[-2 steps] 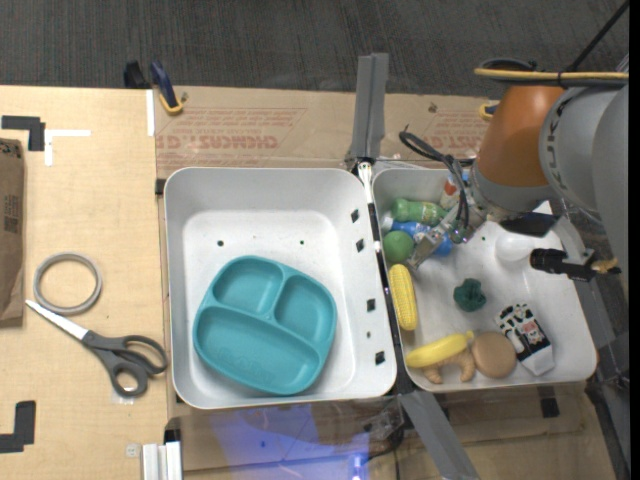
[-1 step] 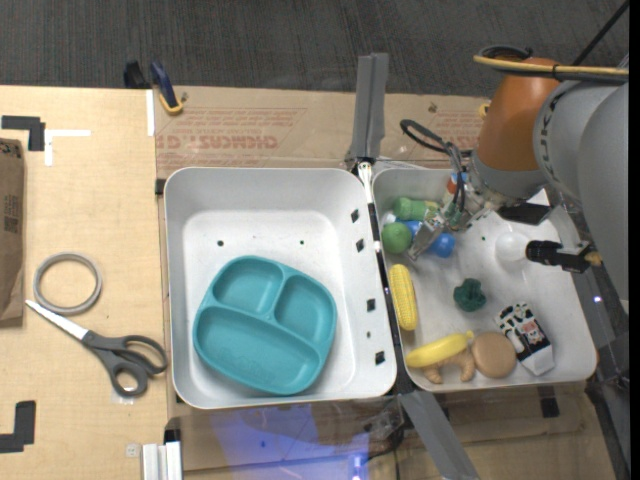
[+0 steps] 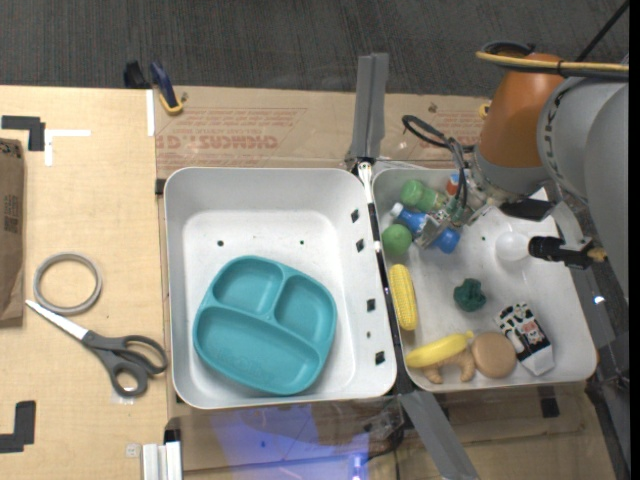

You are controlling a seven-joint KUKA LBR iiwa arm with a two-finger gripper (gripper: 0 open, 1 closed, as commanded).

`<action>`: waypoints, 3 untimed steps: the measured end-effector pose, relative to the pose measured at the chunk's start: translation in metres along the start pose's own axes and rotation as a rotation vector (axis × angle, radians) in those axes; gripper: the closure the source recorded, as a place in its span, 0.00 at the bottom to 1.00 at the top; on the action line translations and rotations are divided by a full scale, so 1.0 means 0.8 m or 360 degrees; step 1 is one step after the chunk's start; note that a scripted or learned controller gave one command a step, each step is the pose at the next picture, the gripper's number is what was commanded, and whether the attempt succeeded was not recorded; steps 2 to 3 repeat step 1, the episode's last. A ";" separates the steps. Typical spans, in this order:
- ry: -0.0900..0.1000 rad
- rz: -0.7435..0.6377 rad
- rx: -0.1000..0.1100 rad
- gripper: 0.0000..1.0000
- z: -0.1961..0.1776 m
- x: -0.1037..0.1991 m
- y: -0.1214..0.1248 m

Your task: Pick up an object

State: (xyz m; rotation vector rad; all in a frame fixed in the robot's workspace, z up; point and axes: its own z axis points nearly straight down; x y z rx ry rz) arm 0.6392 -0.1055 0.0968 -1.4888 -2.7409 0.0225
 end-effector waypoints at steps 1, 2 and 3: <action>-0.0022 0.0143 -0.0039 1.00 -0.119 0.070 0.037; -0.0022 0.0143 -0.0039 1.00 -0.119 0.070 0.037; -0.0022 0.0143 -0.0039 1.00 -0.119 0.070 0.037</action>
